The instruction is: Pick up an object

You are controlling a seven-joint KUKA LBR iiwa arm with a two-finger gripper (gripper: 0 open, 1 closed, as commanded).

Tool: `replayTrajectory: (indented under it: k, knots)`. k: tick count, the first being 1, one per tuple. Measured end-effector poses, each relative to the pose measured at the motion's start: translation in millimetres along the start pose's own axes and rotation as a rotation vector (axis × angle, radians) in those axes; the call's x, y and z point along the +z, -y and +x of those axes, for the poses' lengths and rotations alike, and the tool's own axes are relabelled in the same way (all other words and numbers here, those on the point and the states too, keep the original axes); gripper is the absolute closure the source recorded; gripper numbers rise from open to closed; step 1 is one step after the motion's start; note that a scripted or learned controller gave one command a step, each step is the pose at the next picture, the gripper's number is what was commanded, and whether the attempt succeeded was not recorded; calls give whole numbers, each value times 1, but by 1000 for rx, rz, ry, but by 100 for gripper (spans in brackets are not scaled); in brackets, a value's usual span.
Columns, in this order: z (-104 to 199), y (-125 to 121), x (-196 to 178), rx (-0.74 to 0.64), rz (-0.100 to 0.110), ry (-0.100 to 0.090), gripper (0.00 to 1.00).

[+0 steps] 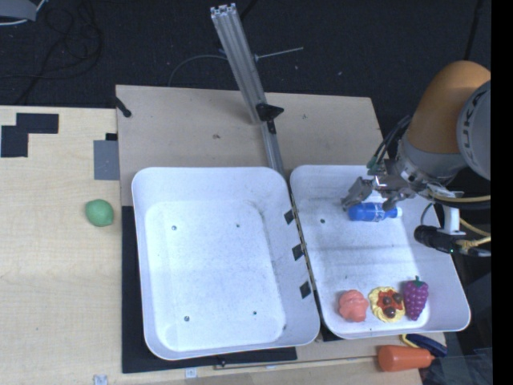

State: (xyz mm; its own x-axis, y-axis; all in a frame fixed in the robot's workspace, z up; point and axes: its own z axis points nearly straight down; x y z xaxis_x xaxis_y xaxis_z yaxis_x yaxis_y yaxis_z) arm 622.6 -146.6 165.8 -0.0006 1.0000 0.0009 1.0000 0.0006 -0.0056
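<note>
Gripper (373, 195) down over the blue bottle (373, 212), upper part of right bin (449, 315)

Fingers look spread wide, straddling it, not clamped yet. Best bet: centre on the bottle's body, close square so it can't roll, then lift straight. Pink lump (351, 305), yellow toy (388, 303), grapes (415, 297) sit well apart at the near wall, no obstruction. Green ball (100, 212) is out on the bench.

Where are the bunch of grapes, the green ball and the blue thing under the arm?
Purple grapes (415, 297), camera view: middle of the bunch.
Green ball (100, 212), camera view: its centre.
Blue object (372, 212), camera view: middle of its body.
</note>
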Motion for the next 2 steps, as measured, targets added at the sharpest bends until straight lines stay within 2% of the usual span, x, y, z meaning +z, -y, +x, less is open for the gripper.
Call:
replayTrajectory:
  k: [1,2]
  knots:
    - [4,3,63,0,0,0,0]
    - [2,2,49,2,-6,1,100]
